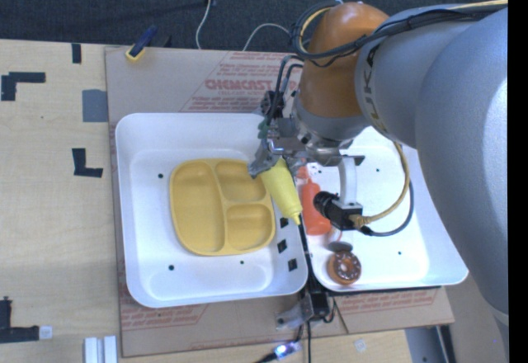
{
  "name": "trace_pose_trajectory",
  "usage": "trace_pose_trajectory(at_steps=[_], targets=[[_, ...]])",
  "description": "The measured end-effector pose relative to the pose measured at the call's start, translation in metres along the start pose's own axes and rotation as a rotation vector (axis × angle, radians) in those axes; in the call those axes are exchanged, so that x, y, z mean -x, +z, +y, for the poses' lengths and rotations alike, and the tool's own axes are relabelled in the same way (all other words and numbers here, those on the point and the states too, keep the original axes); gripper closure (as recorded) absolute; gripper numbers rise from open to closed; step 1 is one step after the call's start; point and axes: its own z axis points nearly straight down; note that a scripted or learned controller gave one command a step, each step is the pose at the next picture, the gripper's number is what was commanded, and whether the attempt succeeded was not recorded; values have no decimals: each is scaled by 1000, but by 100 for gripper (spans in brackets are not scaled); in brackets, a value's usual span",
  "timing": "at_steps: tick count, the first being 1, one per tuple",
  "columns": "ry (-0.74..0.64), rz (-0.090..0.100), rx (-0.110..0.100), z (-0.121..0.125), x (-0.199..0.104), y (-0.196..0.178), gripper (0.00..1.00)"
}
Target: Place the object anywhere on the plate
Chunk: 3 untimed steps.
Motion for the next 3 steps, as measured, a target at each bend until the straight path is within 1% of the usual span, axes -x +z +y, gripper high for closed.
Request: trace_pose_trajectory(at_steps=[1, 2, 3], targets=[[-2, 1, 1, 7, -55, -11, 100], [1, 0, 1, 21, -97, -14, 100], [3, -1, -1, 20, -95, -14, 0]])
